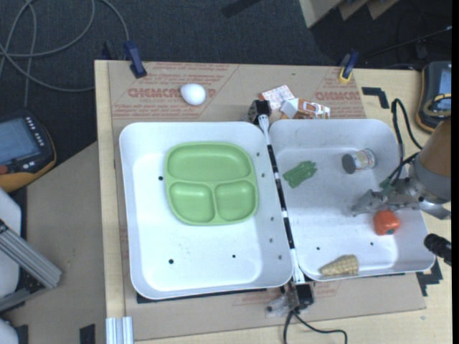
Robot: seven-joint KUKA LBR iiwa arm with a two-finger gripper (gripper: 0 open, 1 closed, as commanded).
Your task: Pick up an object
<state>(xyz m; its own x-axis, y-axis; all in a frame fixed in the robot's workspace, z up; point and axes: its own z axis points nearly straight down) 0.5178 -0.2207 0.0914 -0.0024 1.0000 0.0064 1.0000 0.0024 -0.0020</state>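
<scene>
The tool (367, 203) is hanging in the right bin (323, 138) just beside a rounded orange-red object (386, 221), its finger state impossible to tell, a metal can (358, 160) lying farther back.

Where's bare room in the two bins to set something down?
Left bin: bare floor in front of the green tray, and a strip to its left. Right bin: open floor between the green toy and the cone. It is crowded by the tool, near the can and red toy.

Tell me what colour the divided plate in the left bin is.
Light green; the divided plate shows plainly in the camera view.
</scene>
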